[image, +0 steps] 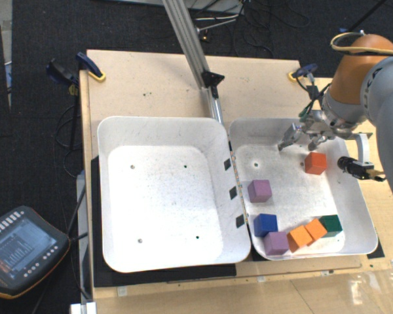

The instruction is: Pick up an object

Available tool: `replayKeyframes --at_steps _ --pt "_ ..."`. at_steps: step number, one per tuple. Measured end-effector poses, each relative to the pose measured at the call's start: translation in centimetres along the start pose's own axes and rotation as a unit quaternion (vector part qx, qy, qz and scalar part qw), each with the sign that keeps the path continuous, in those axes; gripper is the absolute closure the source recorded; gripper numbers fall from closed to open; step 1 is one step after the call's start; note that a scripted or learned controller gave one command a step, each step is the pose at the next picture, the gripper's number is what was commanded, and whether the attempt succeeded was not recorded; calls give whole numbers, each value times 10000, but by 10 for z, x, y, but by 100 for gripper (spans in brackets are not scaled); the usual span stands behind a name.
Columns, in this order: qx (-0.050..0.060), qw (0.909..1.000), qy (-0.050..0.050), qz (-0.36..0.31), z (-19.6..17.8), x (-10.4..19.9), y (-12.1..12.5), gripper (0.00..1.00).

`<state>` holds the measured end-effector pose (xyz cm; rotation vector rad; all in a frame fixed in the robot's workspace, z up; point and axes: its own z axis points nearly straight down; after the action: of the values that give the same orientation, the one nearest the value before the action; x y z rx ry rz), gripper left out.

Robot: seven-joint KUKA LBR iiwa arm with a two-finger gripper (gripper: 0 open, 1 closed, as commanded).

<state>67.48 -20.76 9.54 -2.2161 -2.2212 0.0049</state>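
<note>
The right bin [354, 205] holds several small cubes. An orange-red cube [316, 163] lies near its back right. A purple cube [260, 190] sits in the middle. Along the front stand a blue cube [265, 224], a second purple cube [276, 243], two orange cubes [301, 235] and a green cube [331, 225]. My gripper [297, 145] hovers over the bin's back part, just up and left of the orange-red cube. Its fingers [285, 143] are spread open with nothing between them.
The left bin [111, 175] lies beside the right one, sharing a middle edge. A slanted metal pole [190, 44] comes down to the back of the bins. Clamps [92, 67] grip the board's back corners. A teach pendant [19, 250] lies at the lower left.
</note>
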Motion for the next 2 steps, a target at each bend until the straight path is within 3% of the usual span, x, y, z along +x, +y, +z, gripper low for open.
replayKeyframes --at_steps 1,2 --pt "-45 10000 -15 -9 -15 0 2 100" --pt "-73 10000 -16 -3 -78 6 4 100"
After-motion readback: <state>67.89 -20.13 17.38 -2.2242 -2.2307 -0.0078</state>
